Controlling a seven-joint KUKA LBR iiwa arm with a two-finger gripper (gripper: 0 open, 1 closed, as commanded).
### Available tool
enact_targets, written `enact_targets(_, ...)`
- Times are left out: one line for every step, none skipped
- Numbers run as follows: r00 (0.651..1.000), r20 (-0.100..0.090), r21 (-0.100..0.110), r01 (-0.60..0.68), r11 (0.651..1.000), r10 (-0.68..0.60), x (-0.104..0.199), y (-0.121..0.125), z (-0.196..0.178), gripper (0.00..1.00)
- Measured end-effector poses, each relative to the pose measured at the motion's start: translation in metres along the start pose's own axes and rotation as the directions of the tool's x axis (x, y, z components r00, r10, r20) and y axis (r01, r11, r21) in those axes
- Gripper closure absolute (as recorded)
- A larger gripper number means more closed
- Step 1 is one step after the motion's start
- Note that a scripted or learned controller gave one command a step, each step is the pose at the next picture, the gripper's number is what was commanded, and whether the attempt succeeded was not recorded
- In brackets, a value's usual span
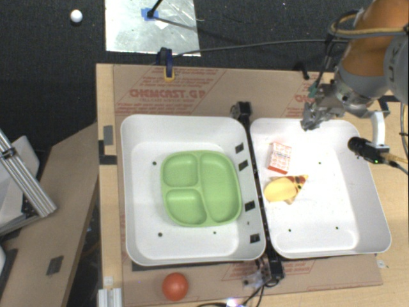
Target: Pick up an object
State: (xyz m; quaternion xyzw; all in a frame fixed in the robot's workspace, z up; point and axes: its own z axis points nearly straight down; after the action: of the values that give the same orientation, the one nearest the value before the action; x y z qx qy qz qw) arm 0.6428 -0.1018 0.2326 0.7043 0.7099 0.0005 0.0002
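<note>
On your left, the left bin (137, 171) holds a green divided tray (200, 188). The right bin (358, 222) holds a red-and-white packet (279, 157) and, just below it, a yellow object (283, 188). The tool (311, 121) hangs over that bin's far edge, grip state indeterminable.

A green divided tray (200, 188) sits in the left white bin (137, 235), and an orange ball (175, 286) rests on the tabletop (192, 88) just below that bin. Up top, a foil sheet (137, 24) lies flat with a small white ball (77, 16) off to its left.
</note>
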Motion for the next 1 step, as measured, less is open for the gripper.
enact_targets(1.0, 0.0, -0.001, -0.001, 1.0, 0.001, 0.0453, 0.004, 0.0061, 1.0)
